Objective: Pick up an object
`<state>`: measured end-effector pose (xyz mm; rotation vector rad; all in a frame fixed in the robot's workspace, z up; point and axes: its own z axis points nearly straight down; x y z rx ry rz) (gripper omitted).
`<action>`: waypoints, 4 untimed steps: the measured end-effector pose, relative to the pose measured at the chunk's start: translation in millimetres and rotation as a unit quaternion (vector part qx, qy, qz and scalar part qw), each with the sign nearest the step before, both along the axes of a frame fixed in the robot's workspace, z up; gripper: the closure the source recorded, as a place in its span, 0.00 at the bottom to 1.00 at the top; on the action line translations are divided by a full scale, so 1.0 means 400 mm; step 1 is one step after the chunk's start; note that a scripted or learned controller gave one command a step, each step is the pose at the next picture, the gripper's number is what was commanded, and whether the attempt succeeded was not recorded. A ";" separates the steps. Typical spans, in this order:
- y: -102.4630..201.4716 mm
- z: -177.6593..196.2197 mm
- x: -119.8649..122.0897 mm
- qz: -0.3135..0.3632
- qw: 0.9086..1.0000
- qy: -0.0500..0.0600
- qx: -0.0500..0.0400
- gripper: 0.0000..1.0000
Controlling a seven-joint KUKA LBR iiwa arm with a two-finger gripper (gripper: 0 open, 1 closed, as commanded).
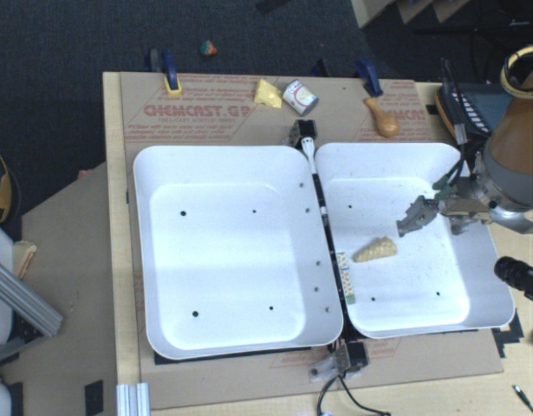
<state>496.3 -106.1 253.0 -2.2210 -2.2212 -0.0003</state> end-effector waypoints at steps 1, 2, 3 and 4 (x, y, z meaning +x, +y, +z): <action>0.076 0.434 0.012 0.003 1.000 -0.011 -0.001 0.00; 0.363 0.185 0.154 0.006 1.000 0.005 0.002 0.00; 0.344 0.228 0.154 0.000 1.000 -0.001 0.000 1.00; 0.404 0.590 0.136 0.002 1.000 -0.010 0.001 1.00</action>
